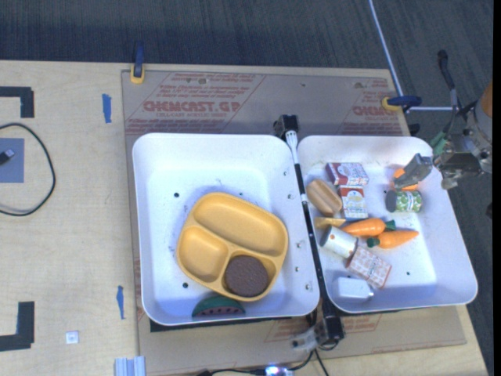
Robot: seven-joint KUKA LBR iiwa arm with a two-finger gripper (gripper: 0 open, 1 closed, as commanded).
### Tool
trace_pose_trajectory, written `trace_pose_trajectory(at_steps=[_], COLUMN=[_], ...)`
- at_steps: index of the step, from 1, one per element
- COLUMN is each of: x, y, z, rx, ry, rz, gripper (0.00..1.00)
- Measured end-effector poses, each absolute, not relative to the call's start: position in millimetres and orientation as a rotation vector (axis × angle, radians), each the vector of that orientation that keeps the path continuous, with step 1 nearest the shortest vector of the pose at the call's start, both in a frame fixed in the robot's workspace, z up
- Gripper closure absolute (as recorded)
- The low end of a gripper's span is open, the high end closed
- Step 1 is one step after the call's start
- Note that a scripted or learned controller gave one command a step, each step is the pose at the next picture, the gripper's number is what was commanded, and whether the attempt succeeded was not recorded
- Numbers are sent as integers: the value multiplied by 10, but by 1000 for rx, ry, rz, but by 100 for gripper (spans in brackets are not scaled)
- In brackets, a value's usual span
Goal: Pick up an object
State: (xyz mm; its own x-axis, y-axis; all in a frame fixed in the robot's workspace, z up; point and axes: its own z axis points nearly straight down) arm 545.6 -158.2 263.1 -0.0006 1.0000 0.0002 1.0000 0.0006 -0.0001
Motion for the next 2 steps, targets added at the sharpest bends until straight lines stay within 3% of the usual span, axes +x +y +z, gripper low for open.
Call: trace_pose_trajectory(at_steps=[1, 2], x=[5355, 4884], y=[-1914, -1348], z=[1024, 860], rx=[-2228, -2224], ry=[-2228, -2225], rz=[-12, -4], gripper=[0, 0])
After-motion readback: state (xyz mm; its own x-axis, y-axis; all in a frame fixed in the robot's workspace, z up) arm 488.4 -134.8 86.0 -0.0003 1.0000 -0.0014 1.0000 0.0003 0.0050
